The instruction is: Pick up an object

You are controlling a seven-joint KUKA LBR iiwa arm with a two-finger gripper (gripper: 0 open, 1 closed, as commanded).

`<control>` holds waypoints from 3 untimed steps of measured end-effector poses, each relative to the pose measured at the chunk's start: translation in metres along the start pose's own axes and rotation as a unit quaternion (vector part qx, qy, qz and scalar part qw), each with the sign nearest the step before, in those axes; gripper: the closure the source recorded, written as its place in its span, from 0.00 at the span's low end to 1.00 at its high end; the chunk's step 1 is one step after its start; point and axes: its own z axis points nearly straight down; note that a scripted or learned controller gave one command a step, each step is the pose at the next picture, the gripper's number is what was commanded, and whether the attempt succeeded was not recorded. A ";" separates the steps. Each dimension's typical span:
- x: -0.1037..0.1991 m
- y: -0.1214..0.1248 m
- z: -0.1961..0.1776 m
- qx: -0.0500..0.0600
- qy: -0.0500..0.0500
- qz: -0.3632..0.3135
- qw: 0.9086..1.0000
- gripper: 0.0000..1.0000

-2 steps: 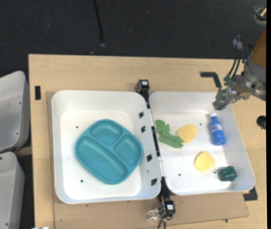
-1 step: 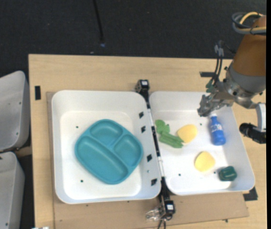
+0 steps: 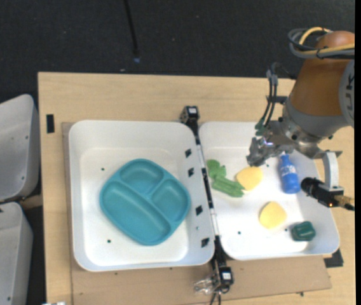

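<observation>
I look down at a slant on a pale wooden worktop point(image 3: 136, 97) that carries two shallow white bins side by side. The left bin point(image 3: 91, 145) holds a teal divided plate point(image 3: 144, 200), lying flat near its middle, with three compartments showing.

The right bin point(image 3: 231, 138) holds the loose things I could pick from. A green floppy piece point(image 3: 222, 178) lies near the bin's left wall. Just beside it, to its right, sits a yellow rounded object point(image 3: 250, 178). A second yellow rounded object point(image 3: 272, 215) lies nearer the front of the bin, apart from the first. A small dark green object point(image 3: 303, 231) sits at the front right corner. A blue bottle point(image 3: 288, 173) lies toward the right side, its pale cap end pointing away from me.

My arm point(image 3: 320, 94), grey with an orange band, reaches in from the right. Its pincer point(image 3: 260, 150) hangs over the back half of the right bin, just above the first yellow object and beside the blue bottle. I cannot tell whether the pincer is wide or narrow, and I see nothing between its tips.
</observation>
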 end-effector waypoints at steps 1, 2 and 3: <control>0.051 -0.018 0.013 0.001 0.000 0.000 1.000 1.00; 0.107 -0.037 0.022 0.001 0.000 -0.001 1.000 1.00; 0.160 -0.049 0.025 0.001 0.001 -0.001 1.000 1.00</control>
